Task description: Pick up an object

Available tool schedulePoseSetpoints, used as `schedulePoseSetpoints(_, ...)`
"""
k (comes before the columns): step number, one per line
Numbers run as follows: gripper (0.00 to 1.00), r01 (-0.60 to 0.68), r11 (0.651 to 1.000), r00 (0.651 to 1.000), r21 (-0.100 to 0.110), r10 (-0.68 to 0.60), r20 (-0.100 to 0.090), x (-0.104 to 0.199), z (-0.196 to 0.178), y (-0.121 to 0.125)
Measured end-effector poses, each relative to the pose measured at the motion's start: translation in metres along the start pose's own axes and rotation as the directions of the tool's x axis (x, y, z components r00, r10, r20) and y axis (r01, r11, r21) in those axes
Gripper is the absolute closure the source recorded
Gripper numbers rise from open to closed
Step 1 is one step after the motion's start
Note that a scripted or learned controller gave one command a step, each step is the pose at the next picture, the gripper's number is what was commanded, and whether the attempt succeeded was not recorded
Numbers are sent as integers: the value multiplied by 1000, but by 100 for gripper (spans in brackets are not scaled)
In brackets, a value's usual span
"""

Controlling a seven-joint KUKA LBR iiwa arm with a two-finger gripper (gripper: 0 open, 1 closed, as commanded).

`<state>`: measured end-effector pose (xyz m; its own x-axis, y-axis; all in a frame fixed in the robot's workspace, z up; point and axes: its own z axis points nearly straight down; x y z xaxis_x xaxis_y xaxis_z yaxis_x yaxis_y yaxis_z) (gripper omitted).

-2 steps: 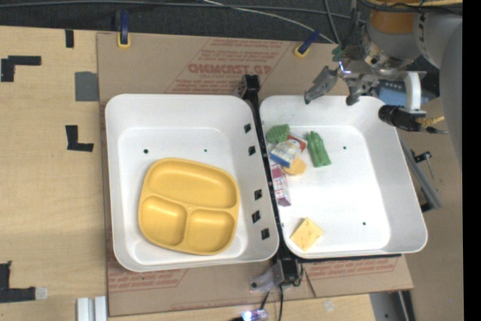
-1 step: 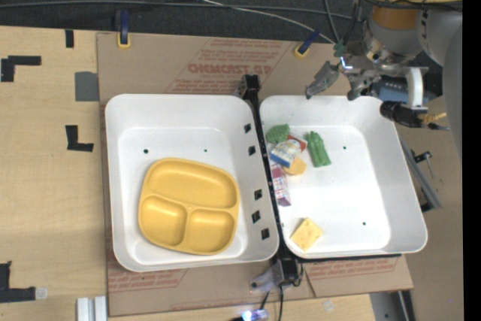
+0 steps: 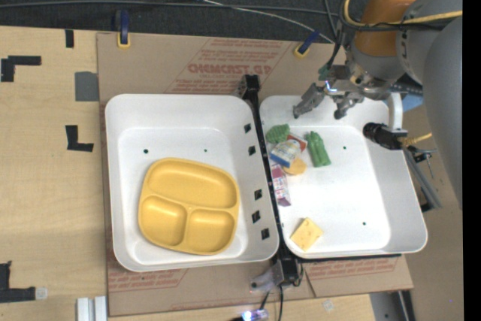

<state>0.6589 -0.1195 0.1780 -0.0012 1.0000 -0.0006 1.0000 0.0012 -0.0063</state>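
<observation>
Yellow wedge of cheese (image 3: 306, 234) sits nearest the camera, at the front of the right bin (image 3: 391, 192), near its left wall, flat on the floor and well apart from everything else.

Left bin (image 3: 120, 162) holds a yellow divided tray (image 3: 188, 205), three compartments, lying toward the front of the bin.

Back-left part of the right bin has a small pile: green leafy piece (image 3: 277, 134), blue-and-white packet (image 3: 283, 155) just below it, a yellowish bit (image 3: 297, 167) touching the packet, green corrugated stick (image 3: 319, 148) just to the right, slightly tilted. A thin purple-and-white strip (image 3: 280, 187) runs along the left wall below the pile.

Jaws (image 3: 323, 101) are spread apart, nothing between them, hanging over the back rim of the right bin, above and behind the pile, not touching any item. Grey arm with orange band (image 3: 394, 4) comes in from the right.

Both bins sit side by side on a cardboard sheet (image 3: 210, 64) on the desk (image 3: 37, 162). Black cable (image 3: 225, 5) runs across the back.
</observation>
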Motion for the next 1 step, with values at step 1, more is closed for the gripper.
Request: schedulePoseSetpoints(1, 0, -1, 1000, 1000, 1, 1, 1, -10, 57, -3)
